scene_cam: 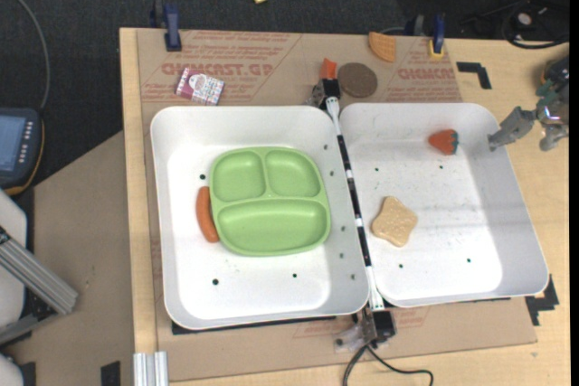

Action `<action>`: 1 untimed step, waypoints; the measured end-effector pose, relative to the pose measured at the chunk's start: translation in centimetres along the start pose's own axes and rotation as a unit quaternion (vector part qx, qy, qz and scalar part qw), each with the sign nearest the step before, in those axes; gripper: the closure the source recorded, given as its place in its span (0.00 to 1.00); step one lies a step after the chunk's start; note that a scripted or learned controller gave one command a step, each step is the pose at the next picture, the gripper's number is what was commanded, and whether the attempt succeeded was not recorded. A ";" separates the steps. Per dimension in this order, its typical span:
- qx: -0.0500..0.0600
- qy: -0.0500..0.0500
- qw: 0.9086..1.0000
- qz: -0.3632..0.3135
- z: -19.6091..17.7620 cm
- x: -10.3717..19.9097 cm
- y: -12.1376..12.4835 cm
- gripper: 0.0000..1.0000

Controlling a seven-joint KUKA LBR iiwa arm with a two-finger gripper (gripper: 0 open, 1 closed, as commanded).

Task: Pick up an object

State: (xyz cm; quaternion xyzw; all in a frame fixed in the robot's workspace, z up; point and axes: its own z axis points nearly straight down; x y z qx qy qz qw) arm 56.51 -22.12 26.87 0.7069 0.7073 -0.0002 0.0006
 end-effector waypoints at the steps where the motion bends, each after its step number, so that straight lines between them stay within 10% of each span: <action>1: -0.003 -0.001 1.000 -0.002 5.6 0.7 8.5 0.00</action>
